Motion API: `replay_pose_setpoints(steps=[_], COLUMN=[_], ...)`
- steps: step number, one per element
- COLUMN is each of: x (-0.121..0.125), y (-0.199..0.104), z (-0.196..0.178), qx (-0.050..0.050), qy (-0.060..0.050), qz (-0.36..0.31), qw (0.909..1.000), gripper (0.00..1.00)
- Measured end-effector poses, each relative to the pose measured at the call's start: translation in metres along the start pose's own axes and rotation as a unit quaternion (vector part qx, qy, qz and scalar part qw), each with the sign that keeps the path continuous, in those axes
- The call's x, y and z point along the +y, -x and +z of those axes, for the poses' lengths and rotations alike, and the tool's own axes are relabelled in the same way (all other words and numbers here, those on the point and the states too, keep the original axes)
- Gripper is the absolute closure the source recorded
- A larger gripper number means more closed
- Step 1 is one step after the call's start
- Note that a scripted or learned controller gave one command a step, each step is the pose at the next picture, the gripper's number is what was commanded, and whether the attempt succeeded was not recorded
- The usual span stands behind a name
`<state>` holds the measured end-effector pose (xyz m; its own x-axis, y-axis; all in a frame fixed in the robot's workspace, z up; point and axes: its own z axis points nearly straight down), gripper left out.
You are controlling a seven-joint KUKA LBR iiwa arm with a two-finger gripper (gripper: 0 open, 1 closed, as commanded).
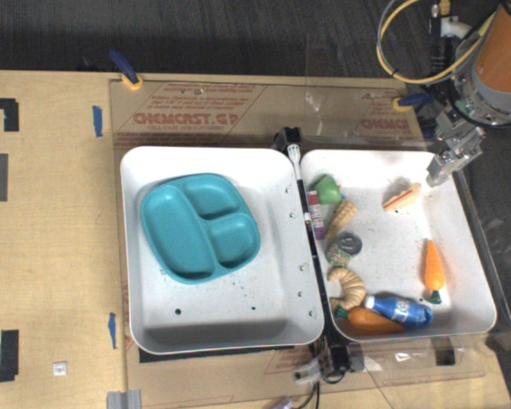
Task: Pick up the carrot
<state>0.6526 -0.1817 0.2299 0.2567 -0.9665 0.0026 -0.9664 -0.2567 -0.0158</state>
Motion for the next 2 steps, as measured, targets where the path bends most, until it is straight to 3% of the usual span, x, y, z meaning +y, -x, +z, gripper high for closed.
replay_pose_setpoints(steps=[1,2], x=[0.0072,0.0048], y=[-0.0302,-0.0221], z=[0.1326,0.1345], qx=[-0.004,-0.01], qy=[0.004,0.004], qz=[-0.081,-0.084], qw=[0.9967,0.9964], gripper=[1.0,0.0])
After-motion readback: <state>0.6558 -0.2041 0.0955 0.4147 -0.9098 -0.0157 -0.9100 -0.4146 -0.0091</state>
